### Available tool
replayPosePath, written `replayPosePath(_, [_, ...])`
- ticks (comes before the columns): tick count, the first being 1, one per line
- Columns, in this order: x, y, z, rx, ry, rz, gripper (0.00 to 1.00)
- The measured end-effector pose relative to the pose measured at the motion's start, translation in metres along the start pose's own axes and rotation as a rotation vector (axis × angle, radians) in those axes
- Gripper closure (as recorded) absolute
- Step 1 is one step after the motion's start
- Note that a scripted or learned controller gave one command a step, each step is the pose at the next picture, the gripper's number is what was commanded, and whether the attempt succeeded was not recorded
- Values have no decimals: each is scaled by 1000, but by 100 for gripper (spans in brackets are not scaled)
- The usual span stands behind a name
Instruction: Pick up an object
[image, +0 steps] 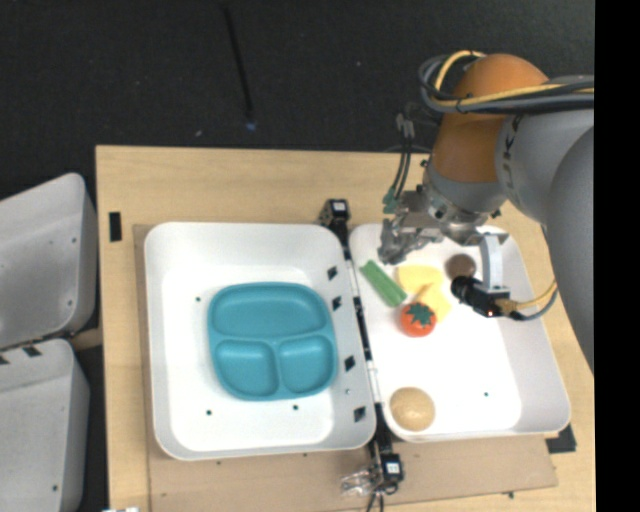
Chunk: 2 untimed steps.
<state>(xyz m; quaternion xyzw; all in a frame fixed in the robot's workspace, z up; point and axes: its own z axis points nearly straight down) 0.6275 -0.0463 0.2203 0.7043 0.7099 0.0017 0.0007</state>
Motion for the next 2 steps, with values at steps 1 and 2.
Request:
replayPosePath(1, [55,8,5,1,-1,1,100])
replayPosePath(2, [101,19,4,1,0,1,100])
